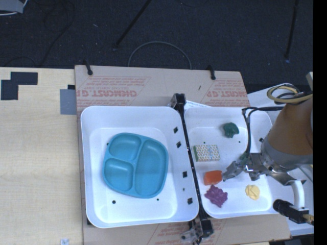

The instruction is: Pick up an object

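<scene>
The gripper [228,173] hangs low over the right bin [202,117], reaching in from the right with its dark fingertips pointing toward the bin's middle. Whether it is parted or closed cannot be told from this slanted view, and nothing can be seen held in it. Just to the left of its tip, touching or nearly touching it, lies an orange block [213,177]. Directly below that block and slightly toward the near rim sits a purple bunch of grapes [216,195]. To the gripper's lower right, near the arm's wrist, rests a small yellow lump [252,191]. Up and to the left of the gripper lies a pale speckled sponge [206,152], and farther up, toward the far side of the bin, sits a dark green lump [230,129]. Behind the gripper the arm [289,137] rises to the right, its orange band showing above the grey wrist. Well to the left, across the divider between the bins, the left bin [97,119] holds a blue divided plate [136,164] lying flat with three compartments. Both bins rest on a cardboard sheet [153,88] on the bench.
</scene>
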Robot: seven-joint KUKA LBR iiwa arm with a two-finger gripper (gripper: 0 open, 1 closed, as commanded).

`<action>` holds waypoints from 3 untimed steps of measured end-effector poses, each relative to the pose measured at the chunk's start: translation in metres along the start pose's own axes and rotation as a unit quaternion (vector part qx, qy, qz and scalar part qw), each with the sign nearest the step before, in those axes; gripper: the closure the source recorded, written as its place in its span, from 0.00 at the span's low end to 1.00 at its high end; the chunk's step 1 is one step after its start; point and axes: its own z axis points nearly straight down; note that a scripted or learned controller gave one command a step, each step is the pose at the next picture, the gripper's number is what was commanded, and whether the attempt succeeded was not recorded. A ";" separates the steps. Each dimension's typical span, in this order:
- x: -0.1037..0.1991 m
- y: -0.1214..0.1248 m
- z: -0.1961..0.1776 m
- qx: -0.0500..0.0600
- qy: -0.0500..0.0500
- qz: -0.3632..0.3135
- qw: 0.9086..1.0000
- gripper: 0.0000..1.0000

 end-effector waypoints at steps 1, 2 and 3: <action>0.002 0.005 0.043 -0.001 0.000 0.000 1.000 0.00; 0.004 0.009 0.061 -0.006 0.003 -0.001 1.000 0.00; 0.005 0.011 0.048 -0.009 0.004 0.001 1.000 1.00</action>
